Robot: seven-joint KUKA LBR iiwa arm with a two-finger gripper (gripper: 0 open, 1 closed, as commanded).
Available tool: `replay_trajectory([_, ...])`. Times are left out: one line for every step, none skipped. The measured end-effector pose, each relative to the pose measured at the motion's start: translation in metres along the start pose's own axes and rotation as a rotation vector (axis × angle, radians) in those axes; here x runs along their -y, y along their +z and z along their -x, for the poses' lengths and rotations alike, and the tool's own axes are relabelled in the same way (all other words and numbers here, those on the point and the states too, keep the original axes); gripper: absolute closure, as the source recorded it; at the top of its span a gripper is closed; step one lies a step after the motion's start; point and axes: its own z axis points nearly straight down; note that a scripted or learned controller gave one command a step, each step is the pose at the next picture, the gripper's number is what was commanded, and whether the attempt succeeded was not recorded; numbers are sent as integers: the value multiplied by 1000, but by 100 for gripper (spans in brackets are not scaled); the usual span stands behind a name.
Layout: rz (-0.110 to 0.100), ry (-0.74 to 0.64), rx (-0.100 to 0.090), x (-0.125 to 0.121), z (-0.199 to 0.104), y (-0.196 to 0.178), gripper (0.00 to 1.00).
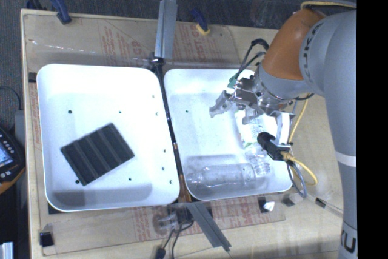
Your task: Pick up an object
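From above, my gripper (237, 107) hangs over the right shallow white bin (200, 130), and I cannot tell its state from this slant. A clear plastic bottle (227, 176) lies on its side along that bin's near wall, just below my wrist. In the left white bin (91, 88) a dark ribbed rectangular slab (97, 152) lies flat, well apart from me.
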Motion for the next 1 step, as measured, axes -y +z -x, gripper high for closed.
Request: replay_trajectory([2,-192,-1,1,32,-5,0])
